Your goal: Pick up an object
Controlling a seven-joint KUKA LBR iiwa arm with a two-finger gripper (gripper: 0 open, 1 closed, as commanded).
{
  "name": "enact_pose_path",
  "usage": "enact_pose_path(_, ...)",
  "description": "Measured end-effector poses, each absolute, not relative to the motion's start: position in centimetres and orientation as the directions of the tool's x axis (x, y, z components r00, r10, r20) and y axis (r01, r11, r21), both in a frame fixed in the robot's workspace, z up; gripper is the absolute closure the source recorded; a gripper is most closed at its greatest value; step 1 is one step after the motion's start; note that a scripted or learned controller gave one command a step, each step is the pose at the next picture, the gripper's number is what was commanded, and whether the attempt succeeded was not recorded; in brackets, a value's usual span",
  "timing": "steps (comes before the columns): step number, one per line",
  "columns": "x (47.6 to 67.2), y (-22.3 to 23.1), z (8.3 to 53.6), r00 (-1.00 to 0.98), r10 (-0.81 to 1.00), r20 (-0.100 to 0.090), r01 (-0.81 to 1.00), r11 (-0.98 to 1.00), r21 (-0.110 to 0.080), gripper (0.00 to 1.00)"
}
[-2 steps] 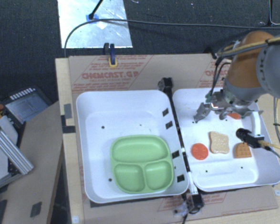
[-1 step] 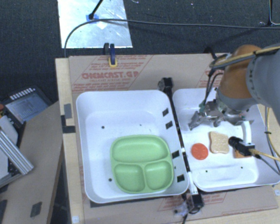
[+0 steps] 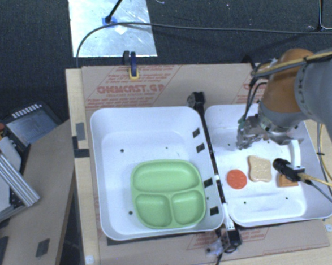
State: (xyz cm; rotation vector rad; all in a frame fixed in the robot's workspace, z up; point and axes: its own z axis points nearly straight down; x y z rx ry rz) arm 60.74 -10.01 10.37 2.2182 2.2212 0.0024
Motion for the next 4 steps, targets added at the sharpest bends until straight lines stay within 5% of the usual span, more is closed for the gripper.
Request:
enact_pose_path(2,61.1,-10.0,22.3,-0.004,1.000,-0.001,1.000,0.004,0.007,1.00)
enact_pose_path(4,61.6,-9.9,29.1,-0.005,1.000,0.000,1.000,0.005,0.005,1.00)
